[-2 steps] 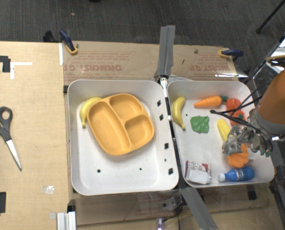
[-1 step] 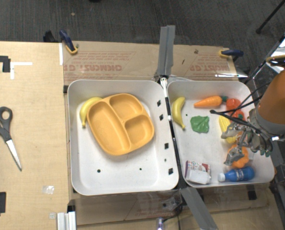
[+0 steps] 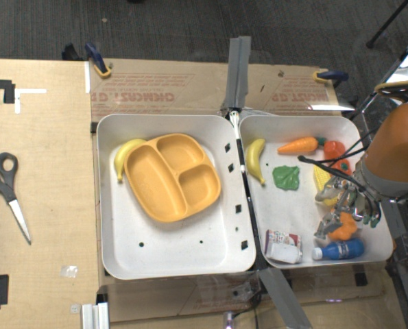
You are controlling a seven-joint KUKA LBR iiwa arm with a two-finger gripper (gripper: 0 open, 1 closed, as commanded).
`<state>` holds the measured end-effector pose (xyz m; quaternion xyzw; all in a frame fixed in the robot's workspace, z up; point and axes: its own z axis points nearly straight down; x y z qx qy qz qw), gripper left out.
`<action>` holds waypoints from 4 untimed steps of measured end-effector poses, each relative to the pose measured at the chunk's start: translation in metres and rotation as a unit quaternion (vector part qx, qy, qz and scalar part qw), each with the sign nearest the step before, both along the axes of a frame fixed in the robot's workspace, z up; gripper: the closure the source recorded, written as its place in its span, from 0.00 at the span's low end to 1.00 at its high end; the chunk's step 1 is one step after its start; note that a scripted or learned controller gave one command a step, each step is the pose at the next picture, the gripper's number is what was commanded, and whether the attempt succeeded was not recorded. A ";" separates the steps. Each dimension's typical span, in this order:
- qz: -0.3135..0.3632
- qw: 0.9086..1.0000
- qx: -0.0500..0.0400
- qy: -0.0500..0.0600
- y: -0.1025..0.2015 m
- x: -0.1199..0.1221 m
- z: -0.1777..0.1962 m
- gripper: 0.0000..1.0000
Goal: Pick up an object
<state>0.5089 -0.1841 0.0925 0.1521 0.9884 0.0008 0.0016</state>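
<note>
Bench holds two white bins [image 3: 108, 204]; my gripper [image 3: 332, 218] low in right bin, over small orange toy [image 3: 343, 232]. Finger state: cannot tell.

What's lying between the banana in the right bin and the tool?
In the camera view, a green leafy toy lies between the banana and the tool.

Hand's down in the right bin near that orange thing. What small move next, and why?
Probably a short straight lift to test the grasp. The hand sits low in the right bin, over a small orange object beside the blue bottle; whether it grips anything isn't clear.
</note>
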 end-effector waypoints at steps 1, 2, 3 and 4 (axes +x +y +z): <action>0.001 1.000 -0.001 -0.002 0.000 0.002 0.010 1.00; 0.104 0.995 -0.001 0.001 0.057 -0.030 -0.001 1.00; 0.105 0.994 -0.001 0.001 0.057 -0.030 -0.001 0.00; 0.066 0.998 -0.001 -0.001 0.075 0.066 0.001 0.00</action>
